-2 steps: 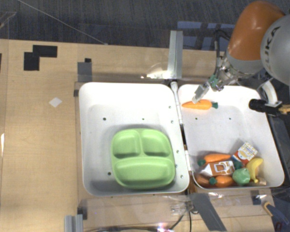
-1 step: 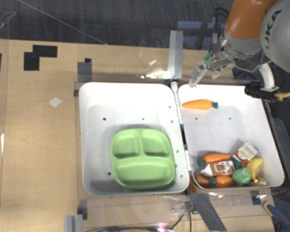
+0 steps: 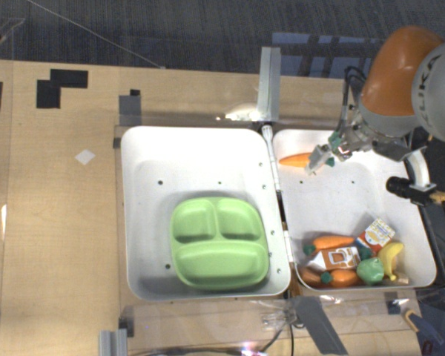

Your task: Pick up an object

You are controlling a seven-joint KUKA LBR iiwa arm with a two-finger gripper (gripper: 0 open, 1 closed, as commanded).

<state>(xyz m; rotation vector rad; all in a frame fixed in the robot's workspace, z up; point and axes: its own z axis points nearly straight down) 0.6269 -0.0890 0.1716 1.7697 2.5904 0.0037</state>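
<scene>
The gripper (image 3: pixel 320 159) hangs over the right bin (image 3: pixel 356 199), just beside a carrot (image 3: pixel 294 159) near the far wall. Toy food (image 3: pixel 348 260) lies piled in the near corner. A green tray (image 3: pixel 219 241) lies in the left bin (image 3: pixel 156 162).

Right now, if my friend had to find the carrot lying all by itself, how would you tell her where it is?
Look in the right white bin, up at its far left corner beside the divider. The orange carrot lies there alone, next to the gripper. The other toys are heaped together at the bin's near end.
</scene>
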